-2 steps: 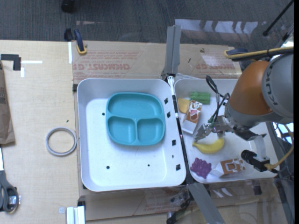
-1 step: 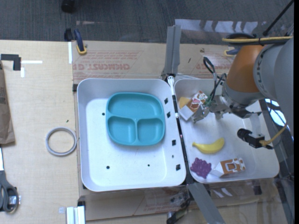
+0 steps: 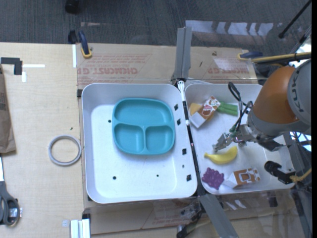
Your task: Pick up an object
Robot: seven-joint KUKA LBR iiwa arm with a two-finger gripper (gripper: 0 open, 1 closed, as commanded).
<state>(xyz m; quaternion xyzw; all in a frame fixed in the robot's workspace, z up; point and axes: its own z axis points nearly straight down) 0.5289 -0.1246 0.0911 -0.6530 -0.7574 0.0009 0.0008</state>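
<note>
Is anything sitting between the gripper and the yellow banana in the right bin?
Nothing visible. The two-finger gripper hangs just above the yellow toy banana in the right white bin; the purple grape bunch lies nearer the front.

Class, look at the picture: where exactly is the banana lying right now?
The banana lies in the right bin, near its middle, just below the tool, with the purple grapes in front of it.
</note>
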